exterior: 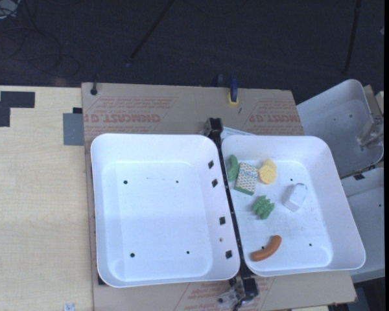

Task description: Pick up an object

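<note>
Over in the right bin, toward its upper left: green piece, patterned block touching it, yellow disc just beside. Mid-bin, green lump and white block, apart. Near the lower edge, orange sausage, lying alone. At the frame's right edge, arm and blurred gripper, outside the bin. Open or closed, cannot tell.
</note>
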You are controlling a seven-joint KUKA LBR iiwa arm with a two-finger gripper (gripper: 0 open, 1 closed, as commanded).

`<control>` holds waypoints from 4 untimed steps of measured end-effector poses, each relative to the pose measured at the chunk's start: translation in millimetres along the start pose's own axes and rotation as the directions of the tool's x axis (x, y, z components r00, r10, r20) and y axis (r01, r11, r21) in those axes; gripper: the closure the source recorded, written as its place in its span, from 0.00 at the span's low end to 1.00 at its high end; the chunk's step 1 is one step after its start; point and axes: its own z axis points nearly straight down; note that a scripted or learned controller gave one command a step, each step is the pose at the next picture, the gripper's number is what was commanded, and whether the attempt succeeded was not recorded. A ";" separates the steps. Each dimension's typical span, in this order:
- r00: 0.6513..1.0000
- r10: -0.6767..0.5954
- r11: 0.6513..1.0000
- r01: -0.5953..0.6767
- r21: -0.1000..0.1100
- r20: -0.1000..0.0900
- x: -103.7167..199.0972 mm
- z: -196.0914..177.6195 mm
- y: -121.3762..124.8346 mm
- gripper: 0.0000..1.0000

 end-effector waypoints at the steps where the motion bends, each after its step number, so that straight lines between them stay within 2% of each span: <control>1: 1.000 0.000 1.000 0.000 0.005 0.001 -25.6 -116.0 35.8 1.00; 2: 1.000 0.002 0.999 -0.002 0.033 -0.010 24.6 2.7 -31.5 1.00; 3: 1.000 -0.005 0.999 0.005 0.031 -0.009 125.6 94.8 -44.3 1.00; 4: 1.000 -0.005 1.000 0.005 0.015 -0.007 202.5 46.0 -11.0 1.00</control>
